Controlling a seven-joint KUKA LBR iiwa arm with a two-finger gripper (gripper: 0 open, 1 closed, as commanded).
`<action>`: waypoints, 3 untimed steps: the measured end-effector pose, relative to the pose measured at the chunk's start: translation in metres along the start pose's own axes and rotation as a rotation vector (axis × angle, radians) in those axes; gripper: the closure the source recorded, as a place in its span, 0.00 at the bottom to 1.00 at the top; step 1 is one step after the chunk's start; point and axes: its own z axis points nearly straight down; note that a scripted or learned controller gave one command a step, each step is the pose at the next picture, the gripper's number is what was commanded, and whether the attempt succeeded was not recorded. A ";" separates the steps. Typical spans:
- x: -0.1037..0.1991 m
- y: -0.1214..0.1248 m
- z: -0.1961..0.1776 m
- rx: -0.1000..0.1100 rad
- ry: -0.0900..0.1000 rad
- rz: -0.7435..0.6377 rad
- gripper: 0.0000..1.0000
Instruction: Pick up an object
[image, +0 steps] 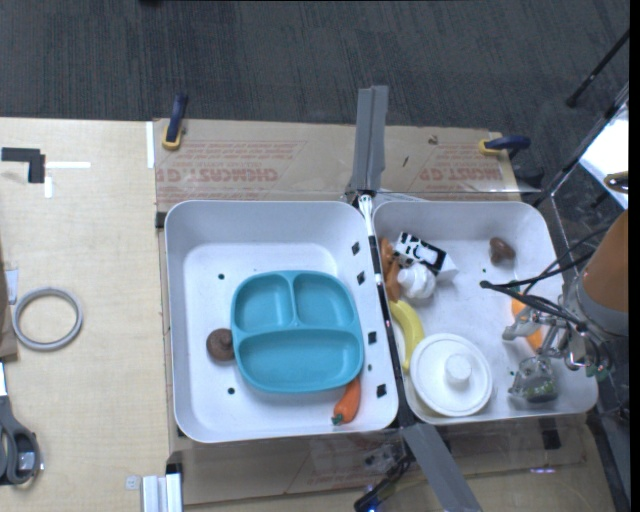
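Hovering gripper (540, 345) over small dark greenish object (535, 385) (right bin (530, 215)); finger state unclear.

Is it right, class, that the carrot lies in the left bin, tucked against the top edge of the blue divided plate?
Not quite. The camera view shows the carrot in the left bin, but at the bottom-right corner of the blue divided plate, not its top edge.
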 end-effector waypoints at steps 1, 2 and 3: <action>-0.032 0.003 0.000 0.001 -0.001 -0.068 0.00; -0.005 0.018 0.001 -0.001 0.002 0.000 0.00; 0.006 -0.005 0.000 0.000 0.001 -0.064 0.00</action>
